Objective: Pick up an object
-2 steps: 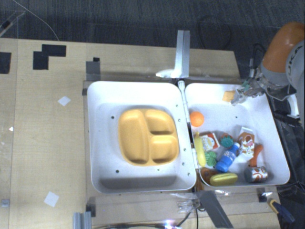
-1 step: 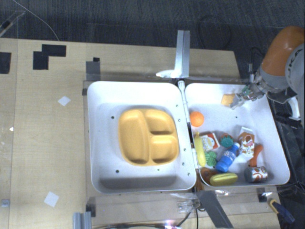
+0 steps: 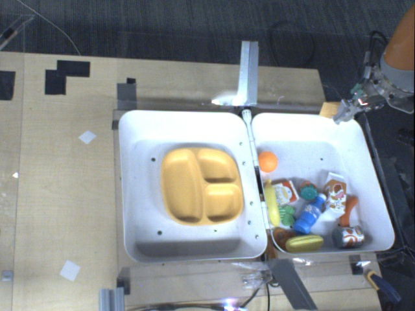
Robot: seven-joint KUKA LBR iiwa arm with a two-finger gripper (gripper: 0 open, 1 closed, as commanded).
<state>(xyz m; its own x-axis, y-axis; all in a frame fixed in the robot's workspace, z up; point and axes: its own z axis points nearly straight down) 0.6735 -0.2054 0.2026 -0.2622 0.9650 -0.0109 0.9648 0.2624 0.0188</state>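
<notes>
1. Bins sit side by side on the bench: the left bin (image 3: 133,173) holds one yellow divided tray (image 3: 201,185), lying flat in the middle.
2. The right bin (image 3: 311,135) keeps its small things heaped toward the near edge: an orange ball (image 3: 267,161), a blue bottle (image 3: 310,215), a yellow banana-like piece (image 3: 303,242) and a can (image 3: 350,237), so any could be picked.
3. The gripper (image 3: 363,99) hangs beyond the right bin's far corner, well apart from the heap; its state cannot be told.

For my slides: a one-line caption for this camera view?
Grey arm's end effector poised beyond right white bin of small toys; yellow divided plastic tray in left white bin.
</notes>
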